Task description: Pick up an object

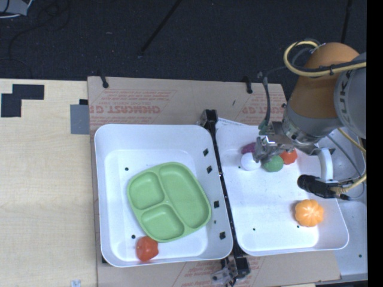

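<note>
1. The task is judged to be at an early stage: no object is seen lifted clear of a bin, and nothing can be made out between the fingers.
2. The gripper is lowered into the upper left part of the right bin, over a small cluster of objects. Whether it is open, closed or gripping anything cannot be told, since its tips are hidden among those objects.
3. The cluster is made up of one white ball, one green ball, one small orange-red object and one magenta object that is partly hidden. The green ball and the white ball lie just beside the gripper and are judged the likeliest targets.
4. One orange pumpkin-like toy is seen lower right in the same bin, well apart from the cluster.
5. In the left bin, one green divided plate with three compartments is seen, and one red toy lies just beside its lower edge.
6. Counted in all: two bins, five small objects in the right one, one plate and one small object in the left.
7. Left to do, as judged: a secure grip and a lift.
</note>
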Robot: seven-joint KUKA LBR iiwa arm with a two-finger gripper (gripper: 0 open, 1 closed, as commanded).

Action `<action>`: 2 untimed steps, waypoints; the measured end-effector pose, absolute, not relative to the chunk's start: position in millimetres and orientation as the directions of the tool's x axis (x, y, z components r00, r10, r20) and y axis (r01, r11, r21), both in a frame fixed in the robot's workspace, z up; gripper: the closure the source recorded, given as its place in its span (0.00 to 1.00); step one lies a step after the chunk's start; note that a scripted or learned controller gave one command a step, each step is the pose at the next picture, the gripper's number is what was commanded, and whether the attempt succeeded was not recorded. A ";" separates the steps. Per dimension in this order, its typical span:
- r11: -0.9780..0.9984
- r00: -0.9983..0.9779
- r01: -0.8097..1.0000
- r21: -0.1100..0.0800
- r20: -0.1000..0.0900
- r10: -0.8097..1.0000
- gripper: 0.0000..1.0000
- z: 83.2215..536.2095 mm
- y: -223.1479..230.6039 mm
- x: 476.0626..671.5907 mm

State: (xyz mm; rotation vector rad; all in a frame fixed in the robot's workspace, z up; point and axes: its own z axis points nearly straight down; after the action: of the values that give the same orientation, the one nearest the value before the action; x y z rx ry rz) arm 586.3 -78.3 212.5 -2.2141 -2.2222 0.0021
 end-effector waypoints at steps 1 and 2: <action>0.005 -0.005 1.000 -0.002 0.002 1.000 1.00 218.1 -23.3 591.2; 0.005 -0.005 1.000 -0.003 0.001 1.000 1.00 222.0 36.7 589.2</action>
State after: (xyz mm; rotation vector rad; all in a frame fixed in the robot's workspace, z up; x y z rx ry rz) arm 589.2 36.7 222.0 -2.2147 -2.2249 0.0020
